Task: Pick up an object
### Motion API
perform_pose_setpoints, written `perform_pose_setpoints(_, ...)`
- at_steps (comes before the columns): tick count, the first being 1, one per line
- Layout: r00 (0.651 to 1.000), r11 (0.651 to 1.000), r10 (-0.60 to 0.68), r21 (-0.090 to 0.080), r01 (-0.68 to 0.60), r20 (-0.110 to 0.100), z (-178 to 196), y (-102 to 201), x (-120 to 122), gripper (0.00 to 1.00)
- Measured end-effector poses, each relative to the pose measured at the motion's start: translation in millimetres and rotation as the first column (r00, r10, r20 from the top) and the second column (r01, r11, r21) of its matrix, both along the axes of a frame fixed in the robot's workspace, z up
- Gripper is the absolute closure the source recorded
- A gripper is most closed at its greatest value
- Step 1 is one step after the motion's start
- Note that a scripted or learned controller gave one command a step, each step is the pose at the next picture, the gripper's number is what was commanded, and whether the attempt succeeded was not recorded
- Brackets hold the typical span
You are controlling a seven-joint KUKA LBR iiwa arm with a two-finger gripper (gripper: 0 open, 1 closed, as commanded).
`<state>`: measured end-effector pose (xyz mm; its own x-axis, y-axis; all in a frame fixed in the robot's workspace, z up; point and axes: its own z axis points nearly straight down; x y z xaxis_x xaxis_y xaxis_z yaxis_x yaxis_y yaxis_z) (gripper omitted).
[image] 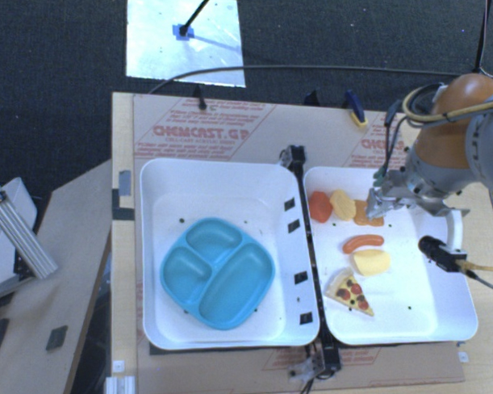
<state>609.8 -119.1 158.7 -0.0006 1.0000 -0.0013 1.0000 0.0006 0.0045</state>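
The gripper (376, 210) was low in the right bin (436, 320), at the far side, just beside an orange piece (361, 211) and a yellow piece (342, 204). If it held anything, I could not tell. A red piece (320, 207), a sausage (363, 243), a yellow block (372, 262) and a pizza slice (350, 291) lay nearby. The left bin (174, 190) held a blue tray (218, 271).
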Motion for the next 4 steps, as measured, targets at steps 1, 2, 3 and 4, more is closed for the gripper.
perform_pose_setpoints(1, 1.000, 1.000, 0.004, 0.001, -0.004, -0.001, 47.3, 5.1, 8.3, 1.00)
perform_pose_setpoints(2, 1.000, 1.000, 0.005, 0.000, -0.005, 0.000, 100.2, 5.0, 9.3, 1.00)
perform_pose_setpoints(3, 1.000, 1.000, 0.008, 0.002, -0.008, -0.003, 89.2, 52.5, 16.1, 1.00)
perform_pose_setpoints(4, 1.000, 1.000, 0.010, 0.003, -0.010, -0.002, 91.9, 108.1, 21.3, 1.00)
